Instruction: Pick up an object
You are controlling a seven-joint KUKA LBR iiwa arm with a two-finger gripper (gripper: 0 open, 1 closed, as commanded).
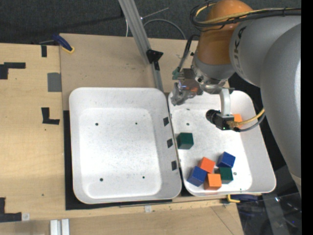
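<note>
Behind the arm (pixel 254 48), right bin's (pixel 254 180) corner.

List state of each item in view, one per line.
gripper: above right bin's far-left corner, holding nothing visible
lone green block: flat in right bin, apart
blue, orange and green blocks: clustered near front
left bin: no blocks

A pale wooden surface (pixel 29 131) fills the left and lower part of the view, marked with black tape pieces (pixel 46 115) and a grey patch (pixel 54 82). A blue and yellow clamp (pixel 63 42) sits at its far edge. Beyond lies dark carpeted floor (pixel 58 9). A slanted aluminium bar (pixel 137 26) rises from the surface, with thin white cable (pixel 161 23) behind
</note>
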